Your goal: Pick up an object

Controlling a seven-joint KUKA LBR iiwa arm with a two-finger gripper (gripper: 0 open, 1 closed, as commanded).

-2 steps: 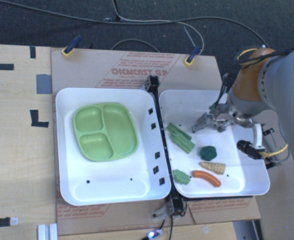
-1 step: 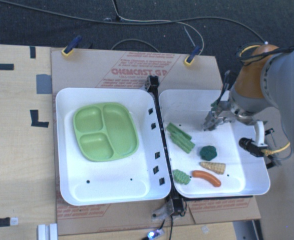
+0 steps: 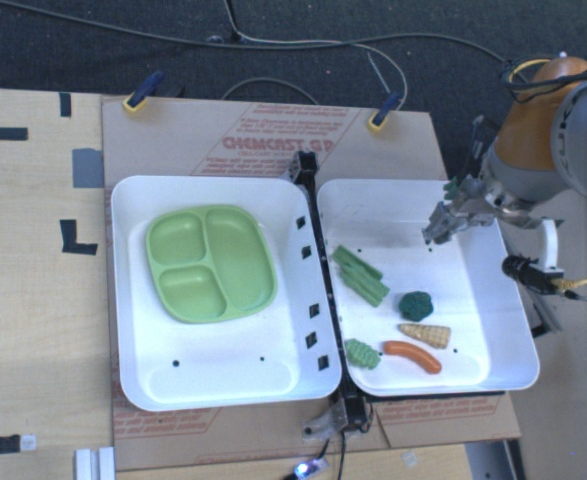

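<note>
The left bin (image 3: 133, 298) holds a green divided plate (image 3: 210, 263). In the right bin (image 3: 493, 308) lie a green celery piece (image 3: 360, 274), a small green chunk (image 3: 363, 353), a dark broccoli head (image 3: 417, 304), a corn wedge (image 3: 425, 334) and an orange sausage (image 3: 413, 356). The gripper (image 3: 441, 230) hovers over that bin's upper part; I cannot tell how its jaws stand.

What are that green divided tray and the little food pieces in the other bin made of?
The green tray looks like moulded plastic: one even colour, soft sheen, rounded compartments. The sausage, broccoli and corn look like toy plastic or rubber, uniformly coloured; too small to say which.
</note>
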